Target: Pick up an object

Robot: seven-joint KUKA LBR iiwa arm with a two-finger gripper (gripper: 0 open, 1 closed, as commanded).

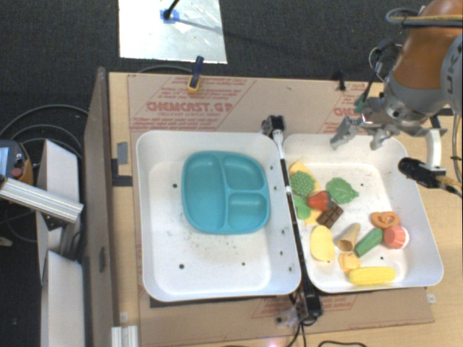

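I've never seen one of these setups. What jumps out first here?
Probably the teal divided plate lying alone in the left bin. Next, the bright heap of toy food in the right bin. Above that bin's far edge hangs the arm's claw, fingers spread, holding nothing.

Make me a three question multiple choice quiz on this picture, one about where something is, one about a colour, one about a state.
1. Where is the divided plate?
A. left bin
B. right bin
C. on the cardboard

2. What colour is the divided plate?
A. red
B. teal
C. white

3. Where does the gripper hang?
A. low in the left bin
B. above the far edge of the right bin
C. on the floor

Answers: 1 A, the plate lies in the left bin. 2 B, it is teal against the white bin. 3 B, the gripper is above that far rim, apart from the toy food.
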